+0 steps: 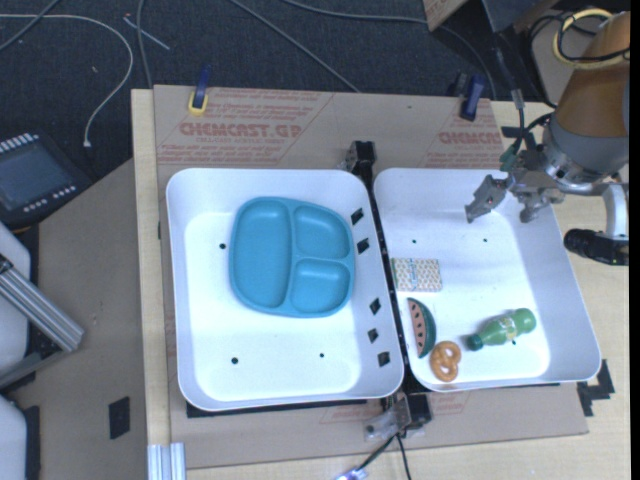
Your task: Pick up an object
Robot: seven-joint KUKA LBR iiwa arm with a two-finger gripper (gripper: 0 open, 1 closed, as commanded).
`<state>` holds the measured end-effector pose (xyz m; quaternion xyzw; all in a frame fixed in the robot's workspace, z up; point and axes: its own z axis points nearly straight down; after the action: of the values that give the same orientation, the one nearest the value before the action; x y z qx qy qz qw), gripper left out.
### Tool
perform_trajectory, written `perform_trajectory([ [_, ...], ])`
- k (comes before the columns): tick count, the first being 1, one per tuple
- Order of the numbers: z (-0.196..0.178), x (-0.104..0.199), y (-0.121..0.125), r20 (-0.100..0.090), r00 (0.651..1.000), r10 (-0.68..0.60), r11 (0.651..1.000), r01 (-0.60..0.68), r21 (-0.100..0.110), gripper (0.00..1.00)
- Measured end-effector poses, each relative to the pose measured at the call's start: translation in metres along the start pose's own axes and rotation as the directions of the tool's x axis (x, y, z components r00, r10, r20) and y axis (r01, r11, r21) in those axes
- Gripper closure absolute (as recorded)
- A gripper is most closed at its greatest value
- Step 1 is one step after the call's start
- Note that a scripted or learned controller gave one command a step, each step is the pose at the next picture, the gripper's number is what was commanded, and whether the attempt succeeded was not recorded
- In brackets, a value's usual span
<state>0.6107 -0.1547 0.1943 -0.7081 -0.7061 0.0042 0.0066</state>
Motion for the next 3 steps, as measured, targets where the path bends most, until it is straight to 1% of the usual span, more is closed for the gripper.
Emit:
perform_trajectory([
  [1,-0.008,0.0,0.003,0.002,1.0,-0.003,1.0,0.003,-0.015,0.0],
  [2,0.054,0.004,0.003,0.001,1.0,-0.003,1.0,0.003,-0.009,0.0],
  [3,0.108,0.004,0.003,0.001,1.0,-0.003,1.0,0.003,-0.009,0.0],
])
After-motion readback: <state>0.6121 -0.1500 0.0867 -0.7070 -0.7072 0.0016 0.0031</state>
